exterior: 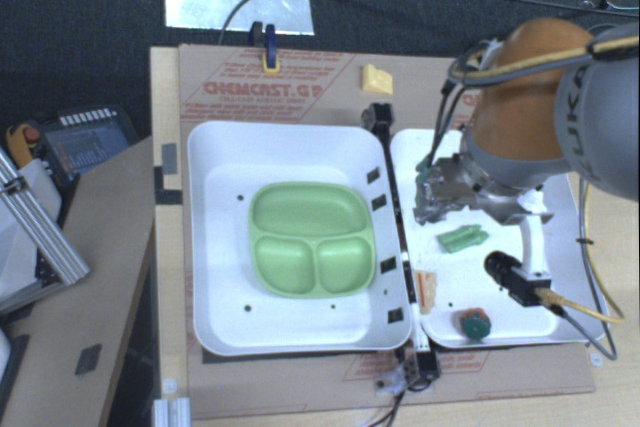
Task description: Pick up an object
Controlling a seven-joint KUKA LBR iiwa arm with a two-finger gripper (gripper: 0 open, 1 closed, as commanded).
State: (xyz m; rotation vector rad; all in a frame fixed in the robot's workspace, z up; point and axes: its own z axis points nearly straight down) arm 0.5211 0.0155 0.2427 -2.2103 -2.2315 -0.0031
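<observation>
Tabletop (300, 80) with cardboard sheet, two white bins. Left bin (215, 155): green divided plate (308, 237). Right bin (560, 330): hand (432, 200) low by inner wall, grip state cannot tell. Green object (462, 238) mid-bin beside hand; likely light, stiff; pinch across narrow width.

My arm (560, 95) runs off the frame at 3 o'clock and covers a good chunk of the right bin (440, 325). The claw (432, 200) is blurry, so I can't make out its fingers. That small round thing (474, 323) at 5 o'clock? Too tiny to identify.
</observation>
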